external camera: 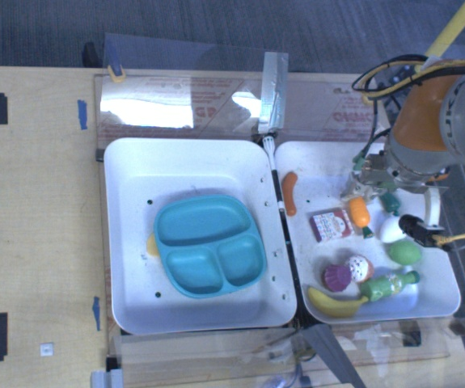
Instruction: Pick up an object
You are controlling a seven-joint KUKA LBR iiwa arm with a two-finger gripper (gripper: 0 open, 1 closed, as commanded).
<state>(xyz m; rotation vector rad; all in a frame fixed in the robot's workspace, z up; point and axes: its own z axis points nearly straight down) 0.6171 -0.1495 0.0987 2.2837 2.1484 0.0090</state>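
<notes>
1. Camera view, landmark: a red-and-white packet (330,225) lying flat near the middle of the right bin (321,164). All places below are given from this packet.
2. My arm (426,120): it comes in from the right of the packet and from farther back. The orange band sits above the wrist, and the wrist is turned down into the right bin.
3. My claw (368,186): low over the bin, just right of the packet and a little behind it. I cannot tell whether it is released or clenched.
4. Small orange piece with a green end (360,214): just right of the packet, close below my claw. I cannot tell whether they touch.
5. Orange sausage-shaped piece (289,194): left of the packet, beside the bin's left wall.
6. White egg (390,231) and green round fruit (404,253): right of the packet, beyond the small orange piece.
7. Purple piece (336,278) and white-and-red ball (359,267): side by side, in front of the packet.
8. Banana (335,303) and green bottle (387,285): both lying down, farther in front of the packet, near the bin's front wall.
9. Left bin (135,184): well left of the packet. It holds a blue divided tray (208,245), with a yellow thing (150,245) peeking out at the tray's left edge.
</notes>
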